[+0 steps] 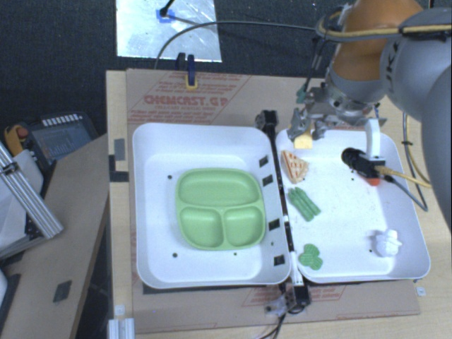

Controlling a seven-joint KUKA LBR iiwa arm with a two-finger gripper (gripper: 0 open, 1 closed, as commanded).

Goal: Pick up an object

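Note:
My gripper (306,133) hangs over the back left corner of the right bin (402,210), its fingers standing open. A small yellow wedge (303,143) lies just below the fingertips, on the bin floor; I see no grip on it. In front of it lies a pizza-slice toy (294,166). Further forward are a bundle of green beans (304,203) and a small green leafy piece (309,257). A white lumpy object (386,243) rests at the front right of the same bin.
The left bin (152,189) holds a green divided plate (215,207). A black divider (277,189) separates the two bins. The arm's grey and orange body (374,34) looms over the back right.

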